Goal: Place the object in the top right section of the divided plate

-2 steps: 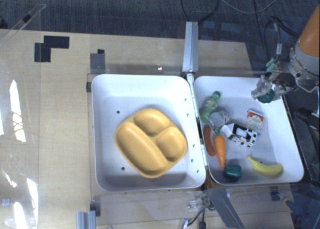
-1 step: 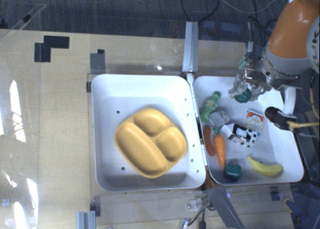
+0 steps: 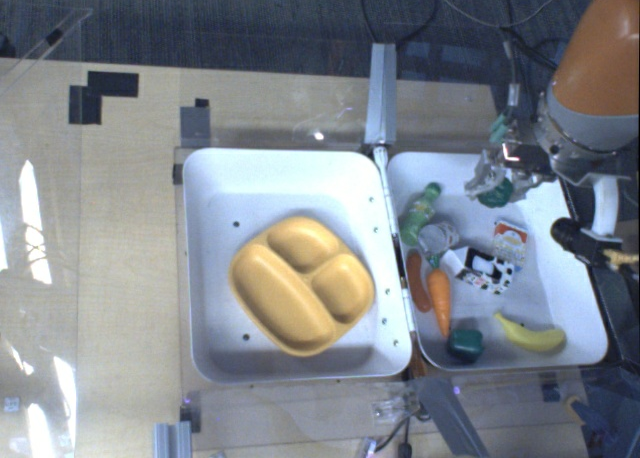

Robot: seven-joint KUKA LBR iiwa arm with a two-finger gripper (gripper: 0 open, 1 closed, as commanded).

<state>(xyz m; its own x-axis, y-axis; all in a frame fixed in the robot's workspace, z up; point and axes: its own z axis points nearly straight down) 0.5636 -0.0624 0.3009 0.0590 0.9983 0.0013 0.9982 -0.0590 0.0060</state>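
The yellow divided plate (image 3: 303, 284) lies in the left white bin (image 3: 215, 186), tilted, with one long section and two smaller ones. Its top right section (image 3: 345, 284) holds nothing. My gripper (image 3: 493, 183) hangs over the far part of the right bin (image 3: 590, 331), well to the right of the plate. A small teal-green piece (image 3: 497, 196) shows right at the gripper's tip; whether it is gripped is unclear.
The right bin holds a green bottle (image 3: 421, 205), a grey lump (image 3: 437, 238), two carrots (image 3: 430, 291), a dark green item (image 3: 465, 343), a banana (image 3: 531, 334), a small orange-and-white box (image 3: 509, 240) and a black-and-white card (image 3: 484, 270). A metal divider (image 3: 381, 96) separates the bins.
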